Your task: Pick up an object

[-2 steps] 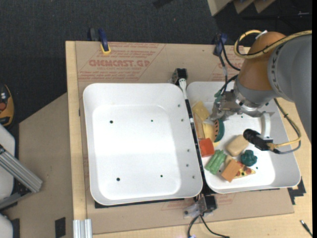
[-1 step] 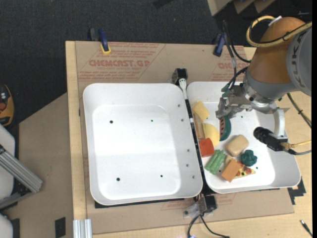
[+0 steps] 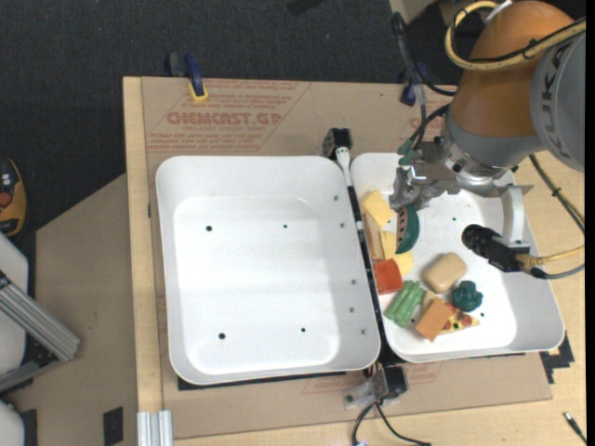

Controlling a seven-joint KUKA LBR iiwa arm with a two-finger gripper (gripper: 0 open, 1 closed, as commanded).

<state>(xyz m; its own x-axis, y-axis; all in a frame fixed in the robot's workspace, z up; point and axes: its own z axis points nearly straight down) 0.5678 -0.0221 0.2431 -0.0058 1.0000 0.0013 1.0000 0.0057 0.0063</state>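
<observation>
Reaching in over the right bin [image 3: 548, 328], the arm [image 3: 507, 72] hangs its gripper [image 3: 407, 214] low above that bin's far-left part, close to the wall it shares with the left bin [image 3: 186, 277]. Whether the gripper is open, closed or gripping anything cannot be told: its tip merges with the toys under it, and a dark teal curved piece [image 3: 409, 232] sits right at the tip, touching or nearly so. All the task's things lie in the right bin, crowded along its left half. A pale yellow wedge [image 3: 377, 210] lies just left of the gripper against the shared wall, with a thin yellow strip [image 3: 387, 244] below it. Nearer the camera from the gripper come a red block [image 3: 388, 274] with a small yellow piece [image 3: 404, 264] at its right edge, then a green ridged piece [image 3: 404, 303]. To the right of those sits a tan bun-like lump [image 3: 444, 271], and beside it a dark green toy [image 3: 467, 296]. An orange block [image 3: 433, 321] lies at the near end of the cluster, touching a small red and yellow bit [image 3: 460, 321]. A black cylinder [image 3: 491, 247] on the arm's mount hangs over the bin, right of the gripper.
</observation>
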